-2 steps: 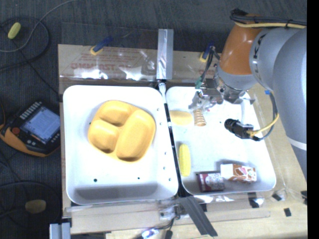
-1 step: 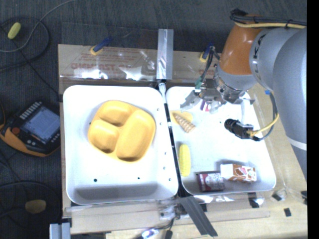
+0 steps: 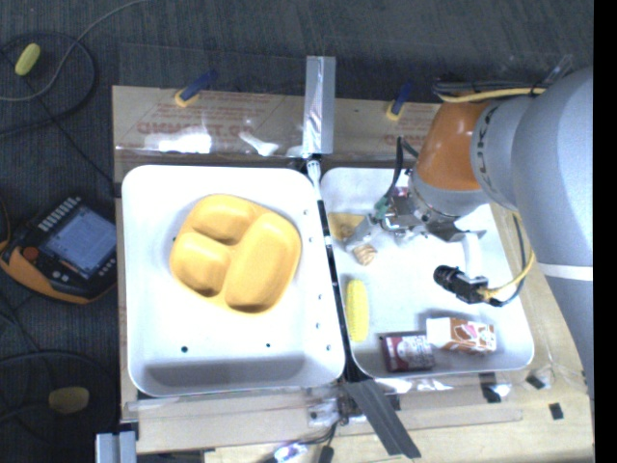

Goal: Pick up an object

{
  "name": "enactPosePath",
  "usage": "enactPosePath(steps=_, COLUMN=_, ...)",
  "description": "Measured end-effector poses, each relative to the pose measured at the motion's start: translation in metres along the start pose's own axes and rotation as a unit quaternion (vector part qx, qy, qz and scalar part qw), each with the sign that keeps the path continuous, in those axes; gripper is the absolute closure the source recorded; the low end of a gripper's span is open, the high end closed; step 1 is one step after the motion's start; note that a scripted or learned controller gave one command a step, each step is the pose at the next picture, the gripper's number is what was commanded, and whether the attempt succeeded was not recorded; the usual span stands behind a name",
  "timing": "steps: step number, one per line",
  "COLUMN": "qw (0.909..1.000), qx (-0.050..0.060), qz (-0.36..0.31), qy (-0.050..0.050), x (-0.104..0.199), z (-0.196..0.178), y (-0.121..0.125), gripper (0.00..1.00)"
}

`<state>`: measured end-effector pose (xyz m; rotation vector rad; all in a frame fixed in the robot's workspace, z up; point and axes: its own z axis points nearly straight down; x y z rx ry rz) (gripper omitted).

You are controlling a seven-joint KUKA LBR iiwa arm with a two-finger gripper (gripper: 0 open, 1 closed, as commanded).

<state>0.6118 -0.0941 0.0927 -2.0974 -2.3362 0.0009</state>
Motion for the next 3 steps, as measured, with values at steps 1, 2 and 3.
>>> enactPosePath(steps=1, qw=1.0, qx=0.0, qz=0.0, qy=0.001, x=0.0, z=-0.01, y=0.0, gripper=1.0)
enactPosePath(steps=2, qw=0.995, qx=0.0, qz=-0.1, qy=-0.001, x=-0.007, z=-0.047, y=-0.024, gripper=1.0)
enactPosePath(steps=3, qw=0.9982, qx=0.0, qz=-0.06, qy=-0.001, x=0.07, z=-0.117, y=0.032, gripper=1.0)
